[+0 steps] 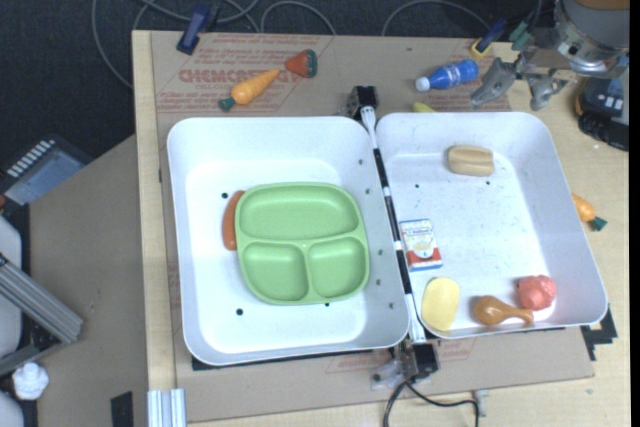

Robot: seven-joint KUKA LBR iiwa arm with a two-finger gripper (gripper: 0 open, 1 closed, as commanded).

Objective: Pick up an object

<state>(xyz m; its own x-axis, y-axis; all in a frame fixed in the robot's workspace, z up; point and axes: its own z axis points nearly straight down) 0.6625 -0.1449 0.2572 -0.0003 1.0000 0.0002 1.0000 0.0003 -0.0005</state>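
Camera view

Bench: a tan board with faded red printing near its far edge is lying on a dark carpet; thin cables are looping over the carpet.

Left bin: a shallow white tray with rounded corners is holding a green plate with three compartments, smooth and matte; an orange sausage-like piece is peeking out at the plate's left edge, touching it.

Right bin: the second white tray, just beside the first one, is showing small dark specks on its floor.

Objects to pick: a tan bread-like roll is lying near the far wall; a small carton with red and blue print is sitting at the left wall; a yellow rounded piece, a brown drumstick shape and a pink lumpy piece are resting along the near wall.

On the board: a toy carrot and a blue-and-white bottle are lying beyond the bins.

Gripper: the metal gripper is hanging over the board beyond the right bin's far corner, its two fingers standing apart with nothing between them.
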